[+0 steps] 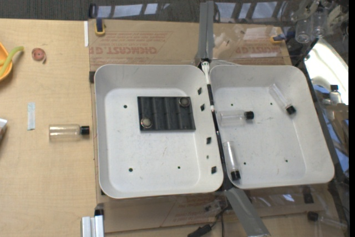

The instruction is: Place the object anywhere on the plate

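A dark ribbed plate (166,114) lies flat in the left bin (111,136), with two small round pieces on it, one at its far right corner (184,101) and one at its near left (146,122). Three clear vials with black caps lie in the right bin (310,164): one near the middle divider (236,116), one at the far right (282,99), and one at the near left (231,160). My gripper (315,11) appears as a blurred shape past the right bin's far right corner, well away from the vials and the plate.
Another clear vial with a black cap (69,131) lies on the wooden bench left of the bins. A small pink disc (37,54) and an orange and green item (6,61) sit at the far left. Cardboard lines the bench behind the bins.
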`<action>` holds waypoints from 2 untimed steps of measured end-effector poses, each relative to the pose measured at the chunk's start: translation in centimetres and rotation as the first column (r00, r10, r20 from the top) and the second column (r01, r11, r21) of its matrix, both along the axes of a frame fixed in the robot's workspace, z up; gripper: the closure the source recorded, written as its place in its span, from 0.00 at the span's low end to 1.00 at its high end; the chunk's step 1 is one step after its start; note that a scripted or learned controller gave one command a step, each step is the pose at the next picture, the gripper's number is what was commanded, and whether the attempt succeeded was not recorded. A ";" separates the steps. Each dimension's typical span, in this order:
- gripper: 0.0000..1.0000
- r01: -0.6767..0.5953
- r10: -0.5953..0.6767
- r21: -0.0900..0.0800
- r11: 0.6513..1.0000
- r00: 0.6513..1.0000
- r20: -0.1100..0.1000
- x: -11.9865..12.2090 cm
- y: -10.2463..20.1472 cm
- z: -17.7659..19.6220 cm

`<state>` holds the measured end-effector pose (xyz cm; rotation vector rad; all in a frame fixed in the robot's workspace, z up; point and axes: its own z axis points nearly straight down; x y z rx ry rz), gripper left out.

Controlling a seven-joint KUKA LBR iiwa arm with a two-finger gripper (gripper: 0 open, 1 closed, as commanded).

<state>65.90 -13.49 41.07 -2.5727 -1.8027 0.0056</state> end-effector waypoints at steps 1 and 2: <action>1.00 0.149 -0.149 0.001 0.989 0.989 -0.003 -7.7 2.4 -21.0; 1.00 0.125 -0.125 0.000 0.992 0.992 0.001 0.0 -5.0 -9.0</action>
